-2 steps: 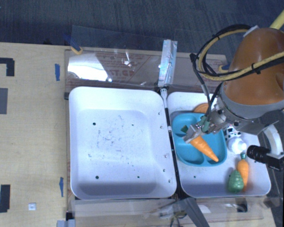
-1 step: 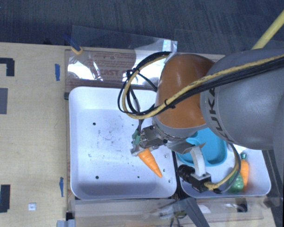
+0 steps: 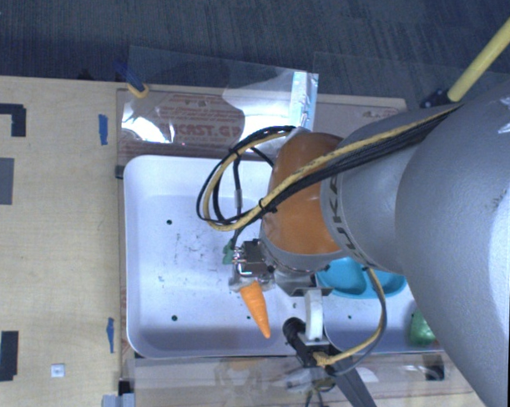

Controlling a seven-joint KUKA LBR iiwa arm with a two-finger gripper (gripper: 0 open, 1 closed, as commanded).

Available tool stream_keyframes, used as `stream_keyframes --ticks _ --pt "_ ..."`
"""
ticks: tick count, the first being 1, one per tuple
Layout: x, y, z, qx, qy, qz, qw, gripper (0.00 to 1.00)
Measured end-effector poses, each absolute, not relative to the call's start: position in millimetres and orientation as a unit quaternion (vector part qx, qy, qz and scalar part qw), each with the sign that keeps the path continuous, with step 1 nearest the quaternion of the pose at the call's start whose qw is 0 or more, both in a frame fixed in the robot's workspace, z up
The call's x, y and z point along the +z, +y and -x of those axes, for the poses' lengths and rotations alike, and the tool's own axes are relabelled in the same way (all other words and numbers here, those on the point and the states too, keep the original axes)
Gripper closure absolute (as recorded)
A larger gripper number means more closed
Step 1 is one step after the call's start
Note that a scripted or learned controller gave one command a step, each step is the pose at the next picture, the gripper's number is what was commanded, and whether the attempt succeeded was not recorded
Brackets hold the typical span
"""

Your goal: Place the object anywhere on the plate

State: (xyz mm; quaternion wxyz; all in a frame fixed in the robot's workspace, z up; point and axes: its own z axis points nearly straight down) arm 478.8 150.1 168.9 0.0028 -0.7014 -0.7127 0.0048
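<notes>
Orange carrot (image 3: pixel 256 308) just below gripper (image 3: pixel 251 278)

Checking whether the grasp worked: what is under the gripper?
An orange carrot pokes out below the gripper over the white bin. Its top end is covered, so contact with the jaws is hidden.

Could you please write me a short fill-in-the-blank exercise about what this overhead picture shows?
1. The carrot below the pincer is ___ in colour.
2. The plate partly hidden by the arm is ___.
3. Both lie in a shallow ___ bin.

Missing words: orange; blue; white
</notes>
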Motion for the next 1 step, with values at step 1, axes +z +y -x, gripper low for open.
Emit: stream_keyframes --ticks 1 --pt "88.9 138.4 -481.7 -0.0023 -0.746 0.666 0.000 1.00"
